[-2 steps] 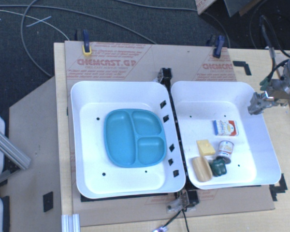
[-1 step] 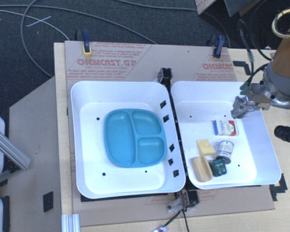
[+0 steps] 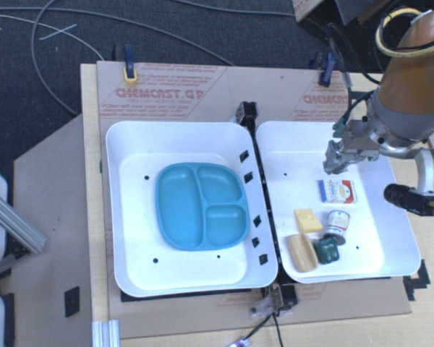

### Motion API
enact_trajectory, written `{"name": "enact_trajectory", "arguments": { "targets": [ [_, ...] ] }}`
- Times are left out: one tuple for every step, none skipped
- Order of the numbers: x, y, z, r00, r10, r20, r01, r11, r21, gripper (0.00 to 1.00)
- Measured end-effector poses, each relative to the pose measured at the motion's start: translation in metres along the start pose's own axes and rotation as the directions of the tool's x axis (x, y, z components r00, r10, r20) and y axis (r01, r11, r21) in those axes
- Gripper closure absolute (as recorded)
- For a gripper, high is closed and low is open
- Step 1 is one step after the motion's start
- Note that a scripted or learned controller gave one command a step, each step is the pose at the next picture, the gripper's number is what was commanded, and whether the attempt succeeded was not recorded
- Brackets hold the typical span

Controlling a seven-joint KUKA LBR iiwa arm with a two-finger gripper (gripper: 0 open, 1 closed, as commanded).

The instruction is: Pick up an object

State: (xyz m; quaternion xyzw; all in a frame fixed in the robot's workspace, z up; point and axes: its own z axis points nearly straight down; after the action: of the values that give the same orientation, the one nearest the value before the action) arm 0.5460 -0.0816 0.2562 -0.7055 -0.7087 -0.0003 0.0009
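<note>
Packet (image 3: 336, 191), white with blue and red print, lies flat in right bin (image 3: 398, 262), on the counter's (image 3: 94, 194) right half, about midway between back and front edges, apart from the other items. Jaws sit just behind the packet, toward the counter's back edge, pointing down into the bin; open or clenched: cannot tell from this angle, and contact with the packet cannot be told either. Arm (image 3: 412, 85), grey with orange band, comes in over the counter's right back corner. Nearer the front edge, same bin: yellow block (image 3: 308, 220), small jar (image 3: 338, 223) with white label just right of it, dark green lump (image 3: 327, 250) touching the jar's front side, tan block (image 3: 301, 252) just left of the lump and right below the yellow block. Left bin (image 3: 123, 194) holds a blue plate (image 3: 202, 204) with three compartments, flat, roughly centred. Bins touch along a seam with black clips. Cardboard sheet (image 3: 166, 92) with red lettering lies under both bins, held by blue clamps (image 3: 130, 67) at the back edge.
</note>
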Motion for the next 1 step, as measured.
{"name": "enact_trajectory", "arguments": {
  "targets": [
    [0.0570,-0.0021,-0.0041,1.000,-0.001,-0.001,0.001,1.000,0.000,1.00]
  ]
}}
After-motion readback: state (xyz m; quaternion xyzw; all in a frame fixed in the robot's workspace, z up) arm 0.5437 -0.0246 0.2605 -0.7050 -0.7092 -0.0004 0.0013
